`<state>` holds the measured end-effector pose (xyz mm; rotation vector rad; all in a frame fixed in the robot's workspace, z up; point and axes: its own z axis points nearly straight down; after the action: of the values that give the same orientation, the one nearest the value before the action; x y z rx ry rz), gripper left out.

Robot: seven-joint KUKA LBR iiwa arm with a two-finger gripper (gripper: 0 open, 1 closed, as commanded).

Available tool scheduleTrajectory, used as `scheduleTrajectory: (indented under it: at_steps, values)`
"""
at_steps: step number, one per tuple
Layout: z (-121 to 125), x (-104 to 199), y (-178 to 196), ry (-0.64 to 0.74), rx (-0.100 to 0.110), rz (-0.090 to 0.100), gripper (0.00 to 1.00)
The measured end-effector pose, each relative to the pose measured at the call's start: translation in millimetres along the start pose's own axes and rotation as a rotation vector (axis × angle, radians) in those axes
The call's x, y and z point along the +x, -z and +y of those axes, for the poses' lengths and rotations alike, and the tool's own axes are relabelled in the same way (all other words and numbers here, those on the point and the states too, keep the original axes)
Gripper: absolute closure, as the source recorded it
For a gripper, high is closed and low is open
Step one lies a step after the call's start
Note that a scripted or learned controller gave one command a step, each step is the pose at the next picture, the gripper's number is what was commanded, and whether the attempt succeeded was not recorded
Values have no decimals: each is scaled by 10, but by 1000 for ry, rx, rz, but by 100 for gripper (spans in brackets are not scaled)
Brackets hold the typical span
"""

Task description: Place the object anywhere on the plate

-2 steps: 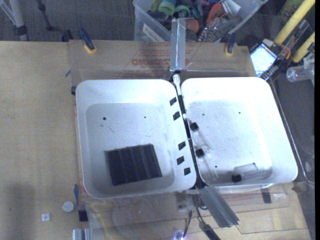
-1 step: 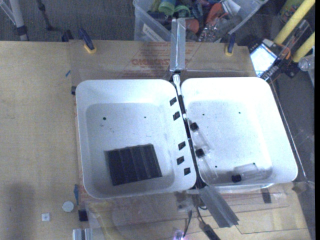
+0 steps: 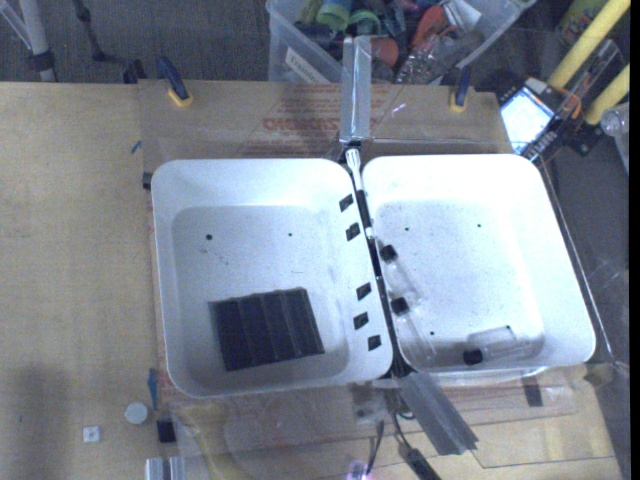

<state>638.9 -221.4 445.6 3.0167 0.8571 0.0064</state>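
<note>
A dark, ridged rectangular plate (image 3: pixel 268 329) lies flat on the floor of the left white bin (image 3: pixel 180 198), towards its front. In the right white bin (image 3: pixel 560 258), near the front wall, lies a small clear object (image 3: pixel 497 344) with a black end, on its side. It is well apart from the plate, with the divider between the bins separating them.
Small dark pieces (image 3: pixel 389 254) sit along the divider on the right bin's side. A metal bar (image 3: pixel 354 83) runs back from the bins' junction. A clear tub of colourful toys (image 3: pixel 400 8) stands behind. Blue clamps (image 3: pixel 178 92) hold the bench's back edge. Small bits (image 3: pixel 135 413) lie front left.
</note>
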Motion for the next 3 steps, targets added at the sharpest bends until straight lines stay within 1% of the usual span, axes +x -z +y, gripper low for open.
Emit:
scheduleTrajectory:
  at_steps: [1, 2, 3]
  values:
    - [82, 107, -100, 868, 7, 1, 100]
    - [-847, 851, -103, 612, 10, -1, 100]
    - [-376, 562, -100, 708, 3, 1, 100]
